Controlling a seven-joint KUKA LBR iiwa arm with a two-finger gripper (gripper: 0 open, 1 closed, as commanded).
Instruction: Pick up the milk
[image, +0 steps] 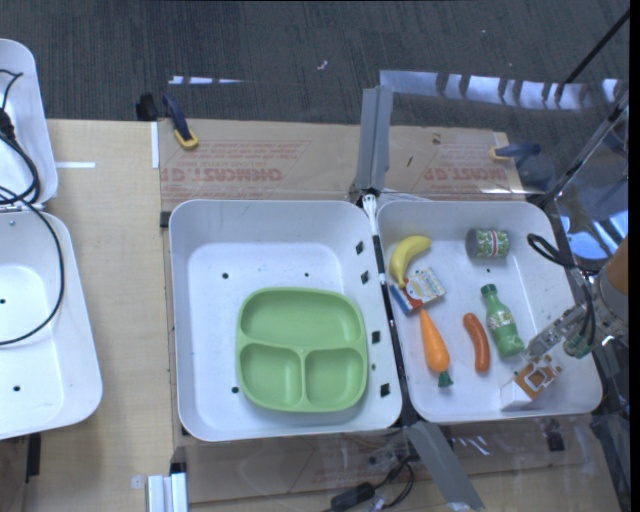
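The milk (426, 285) is a small white carton with red and blue print. It lies on its side in the right bin (520, 215), just below the banana (407, 256) near the bin's left wall. My gripper (556, 341) hangs over the bin's lower right corner, far to the right of the milk and not touching it. Just below the gripper a small orange-and-white box (536, 379) rests on the bin floor.
Also in the right bin are a green can (487, 243), a green bottle (502, 320), a carrot (434, 345) and a sausage (478, 342). In the left bin (200, 300) sits a green divided plate (302, 349). A divider wall (378, 290) separates the bins.
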